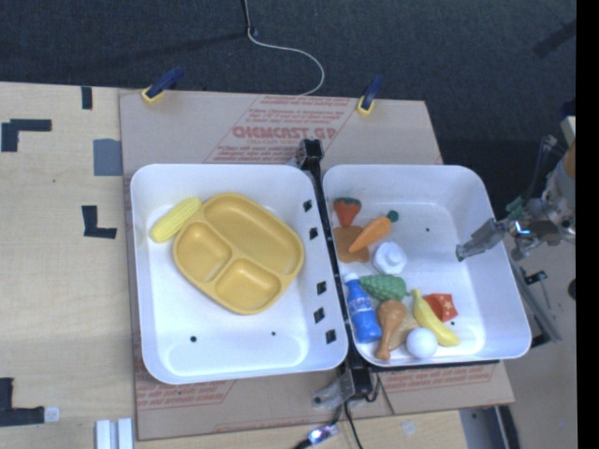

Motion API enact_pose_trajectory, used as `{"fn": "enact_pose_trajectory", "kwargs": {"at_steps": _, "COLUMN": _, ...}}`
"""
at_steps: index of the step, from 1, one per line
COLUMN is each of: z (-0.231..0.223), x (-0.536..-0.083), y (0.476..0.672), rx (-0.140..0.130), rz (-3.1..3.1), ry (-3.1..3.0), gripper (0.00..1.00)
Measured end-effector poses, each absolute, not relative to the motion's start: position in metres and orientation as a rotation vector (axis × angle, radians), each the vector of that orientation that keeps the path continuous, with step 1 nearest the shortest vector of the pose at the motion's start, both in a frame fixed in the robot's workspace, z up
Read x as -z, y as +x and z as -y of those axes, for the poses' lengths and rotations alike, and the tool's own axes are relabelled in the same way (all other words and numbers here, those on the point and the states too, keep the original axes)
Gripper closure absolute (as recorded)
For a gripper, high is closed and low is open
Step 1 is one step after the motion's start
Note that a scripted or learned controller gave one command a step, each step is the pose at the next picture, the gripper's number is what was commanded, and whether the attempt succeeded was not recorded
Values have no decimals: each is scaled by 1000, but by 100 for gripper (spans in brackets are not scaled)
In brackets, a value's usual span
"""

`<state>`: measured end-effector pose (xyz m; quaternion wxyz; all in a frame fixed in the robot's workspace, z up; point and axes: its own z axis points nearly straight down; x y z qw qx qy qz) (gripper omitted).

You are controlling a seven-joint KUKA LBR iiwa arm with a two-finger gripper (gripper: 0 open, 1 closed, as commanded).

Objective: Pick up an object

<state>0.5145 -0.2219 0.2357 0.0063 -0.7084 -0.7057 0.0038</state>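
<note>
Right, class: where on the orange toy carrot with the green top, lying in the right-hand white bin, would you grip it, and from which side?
Grip the orange toy carrot with the green top across its thicker middle, coming straight down from above. It lies slanted, partly resting on neighbouring toys, with the red toy strawberry close on its left, so the fingers should probably close across its narrow width, not its length. The gripper sits at the bin's right wall.

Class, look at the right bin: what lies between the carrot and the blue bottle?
In the camera view, a small white cap-like piece and a green vegetable lie between the carrot and the blue bottle in the right bin.
</note>
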Motion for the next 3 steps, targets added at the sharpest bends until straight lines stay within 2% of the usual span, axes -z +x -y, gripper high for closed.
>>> {"fn": "enact_pose_trajectory", "kwargs": {"at_steps": 1, "z": 221, "x": -243, "y": 517, "rx": -2, "rz": 2221, "ry": -2220, "gripper": 0}}
{"fn": "enact_pose_trajectory", "kwargs": {"at_steps": 2, "z": 223, "x": -200, "y": 518, "rx": -5, "rz": 2221, "ry": -2218, "gripper": 0}}
{"fn": "enact_pose_trajectory", "kwargs": {"at_steps": 3, "z": 216, "x": -136, "y": 520, "rx": -6, "rz": 2219, "ry": -2215, "gripper": 0}}
